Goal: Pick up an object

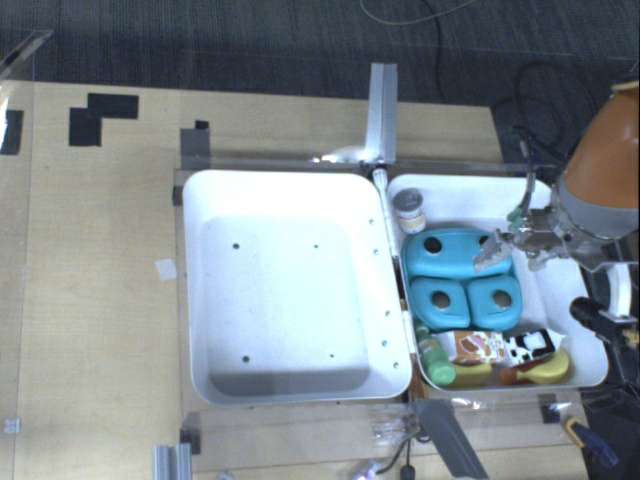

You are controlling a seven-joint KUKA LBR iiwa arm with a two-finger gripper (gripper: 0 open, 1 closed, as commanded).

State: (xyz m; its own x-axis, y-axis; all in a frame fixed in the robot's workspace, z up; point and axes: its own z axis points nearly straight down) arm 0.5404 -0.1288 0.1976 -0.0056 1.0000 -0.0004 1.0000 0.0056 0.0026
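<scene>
A: Where did the arm [605,168] stand at this frame?

B: It reached in from the right, and I had the gripper [497,250] low over the right bin [575,363], at the right edge of the big blue piece [447,253]. I could not tell whether the jaws were open or closed; they were too small and blurred against the blue.

A: And the pick candidates?

B: All crowded in the right bin: three blue pieces packed together, a small jar [408,208] at the far corner, and a carton [478,347], a cow-patterned item [530,344] and a banana [548,369] along the near wall. The left bin [200,288] held none of them.

A: Anything lifted?

B: Nothing that I could see between the jaws. I judged the pick not yet made; the tight packing left little room for the jaws.
</scene>
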